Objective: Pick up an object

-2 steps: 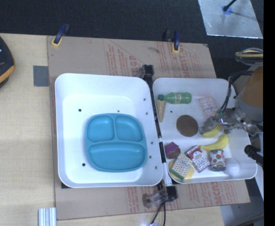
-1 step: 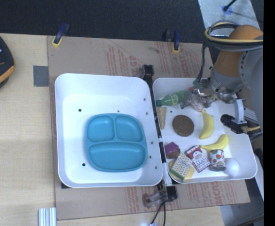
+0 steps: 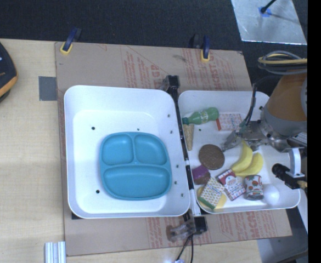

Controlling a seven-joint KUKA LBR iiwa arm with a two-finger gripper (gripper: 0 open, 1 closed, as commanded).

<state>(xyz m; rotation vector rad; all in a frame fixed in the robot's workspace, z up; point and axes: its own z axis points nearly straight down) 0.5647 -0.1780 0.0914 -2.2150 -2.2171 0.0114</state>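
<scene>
Right bin (image 3: 189,100) is packed tight: banana (image 3: 247,161), brown disc (image 3: 211,156), can (image 3: 253,187), green bottle (image 3: 202,116). The hand (image 3: 247,137) hovers right over the banana; can't tell how open it is or if it holds anything. Risk is it'll clip a neighbour and come up empty.

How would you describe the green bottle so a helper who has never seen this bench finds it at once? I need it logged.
Look at the right white bin, the one crowded with small items. At its far edge, near the divider between the bins, the green bottle lies on its side. It is the only green, long thing there; the brown disc and the banana lie nearer the camera.
</scene>
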